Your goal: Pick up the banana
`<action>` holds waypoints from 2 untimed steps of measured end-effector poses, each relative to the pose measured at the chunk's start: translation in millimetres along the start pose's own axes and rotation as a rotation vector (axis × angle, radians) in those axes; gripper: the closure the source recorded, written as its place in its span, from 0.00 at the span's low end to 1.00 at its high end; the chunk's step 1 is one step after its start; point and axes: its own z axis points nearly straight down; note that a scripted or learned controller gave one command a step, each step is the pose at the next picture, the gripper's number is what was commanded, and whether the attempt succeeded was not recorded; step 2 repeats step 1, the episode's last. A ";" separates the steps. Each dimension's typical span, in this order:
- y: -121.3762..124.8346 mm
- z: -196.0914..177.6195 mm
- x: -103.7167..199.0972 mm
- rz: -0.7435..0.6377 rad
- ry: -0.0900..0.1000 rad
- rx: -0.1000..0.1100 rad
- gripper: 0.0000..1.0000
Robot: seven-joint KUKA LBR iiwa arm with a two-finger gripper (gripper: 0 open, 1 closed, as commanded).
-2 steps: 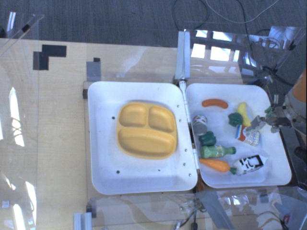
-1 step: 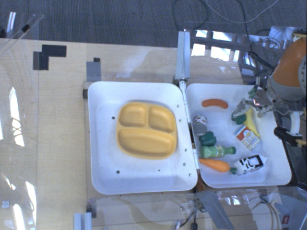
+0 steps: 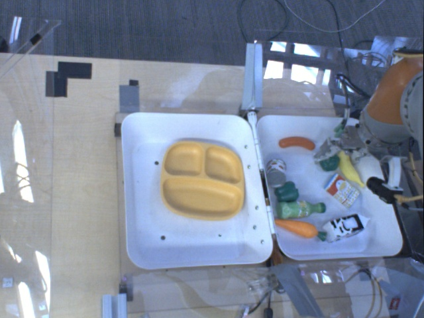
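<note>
I reach in from the right, my gripper (image 3: 341, 144) over the right bin (image 3: 384, 244) beside the banana (image 3: 350, 167). A sausage (image 3: 296, 142) lies far-left, a carrot (image 3: 297, 228) near. The left bin (image 3: 139, 177) holds a divided tray (image 3: 202, 179).

arm (image 3: 397, 101) cut off at right edge, banana (image 3: 349, 169) top hidden beneath gripper (image 3: 339, 148)
</note>
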 end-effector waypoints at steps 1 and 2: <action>5.8 -17.3 0.6 -0.007 -0.006 -0.018 1.00; 5.8 -17.3 0.6 -0.007 -0.006 -0.018 1.00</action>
